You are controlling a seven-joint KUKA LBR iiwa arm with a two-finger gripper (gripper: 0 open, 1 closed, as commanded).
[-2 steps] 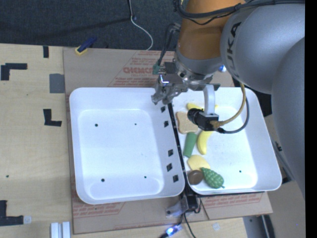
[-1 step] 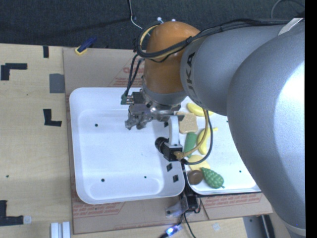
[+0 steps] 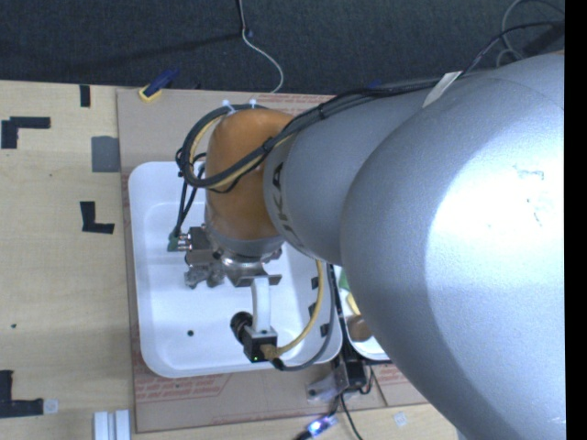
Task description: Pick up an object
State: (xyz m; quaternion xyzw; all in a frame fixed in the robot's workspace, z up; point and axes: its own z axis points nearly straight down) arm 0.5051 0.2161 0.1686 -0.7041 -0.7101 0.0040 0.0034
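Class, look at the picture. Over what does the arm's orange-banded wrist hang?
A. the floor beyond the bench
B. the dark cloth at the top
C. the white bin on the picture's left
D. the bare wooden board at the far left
C: the orange band sits above the white bin on the picture's left, with the bin's floor and rim showing around it.

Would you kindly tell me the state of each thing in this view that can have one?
Arm: reaching in from the right, stretched across both bins.
Tool: low over the left bin, pointing down; whether it holds anything cannot be told.
Left bin: flat on the bench, its floor partly covered by the wrist.
Right bin: mostly hidden under the arm; contents too hidden to tell.
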